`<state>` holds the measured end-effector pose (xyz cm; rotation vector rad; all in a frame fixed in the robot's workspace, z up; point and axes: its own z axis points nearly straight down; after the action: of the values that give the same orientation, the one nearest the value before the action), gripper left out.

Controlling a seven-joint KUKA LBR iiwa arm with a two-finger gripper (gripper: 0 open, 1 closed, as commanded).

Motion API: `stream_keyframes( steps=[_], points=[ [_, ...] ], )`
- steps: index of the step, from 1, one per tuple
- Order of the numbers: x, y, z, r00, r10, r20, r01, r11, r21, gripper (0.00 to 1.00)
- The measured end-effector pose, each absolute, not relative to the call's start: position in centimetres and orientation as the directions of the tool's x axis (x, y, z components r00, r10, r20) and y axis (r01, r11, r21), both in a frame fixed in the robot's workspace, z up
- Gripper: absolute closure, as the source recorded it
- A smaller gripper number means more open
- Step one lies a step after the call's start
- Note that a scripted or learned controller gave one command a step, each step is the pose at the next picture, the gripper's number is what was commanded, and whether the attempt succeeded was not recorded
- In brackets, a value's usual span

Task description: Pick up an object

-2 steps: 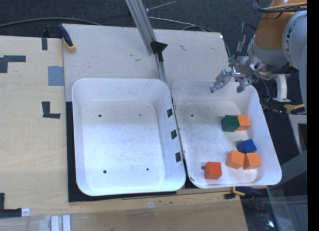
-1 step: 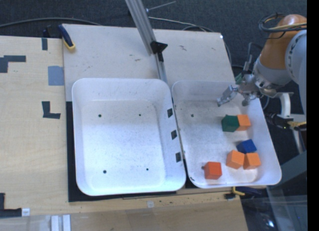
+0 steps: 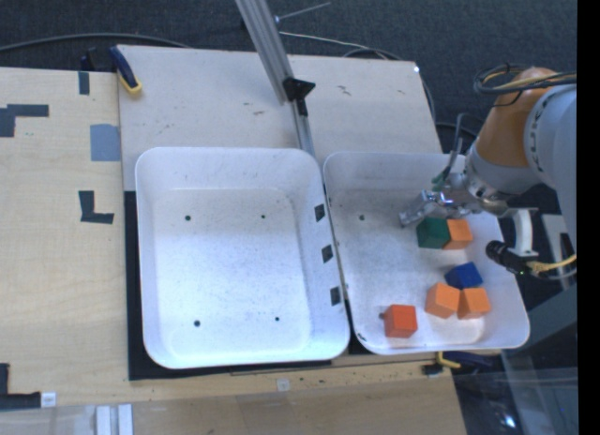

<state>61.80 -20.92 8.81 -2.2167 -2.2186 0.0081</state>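
Where pincer (image 3: 419, 213) meets green block (image 3: 432, 232) | contact unclear | fingers blurred

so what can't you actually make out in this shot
- Tool: too small and blurred in the camera view to read its finger state or any contact with the green block.
- Arm: cut off by the right edge.
- Blue block: partly hidden behind two orange blocks.

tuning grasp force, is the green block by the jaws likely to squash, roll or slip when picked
The green block looks like a rigid, flat-faced cube, so it probably won't squash or roll. It touches an orange block, which may get nudged too. Its smooth faces might slip.
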Motion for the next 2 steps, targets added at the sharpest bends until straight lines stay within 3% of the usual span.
stream_keyframes(
  steps=[1, 2],
  points=[
    [62.07, -20.79, 10.18, -0.003, 1.0, 0.0, 1.0, 0.003, -0.002, 1.0],
    [62.07, -20.8, 10.17, -0.003, 1.0, 0.0, 1.0, 0.003, -0.001, 0.0]
  ],
)
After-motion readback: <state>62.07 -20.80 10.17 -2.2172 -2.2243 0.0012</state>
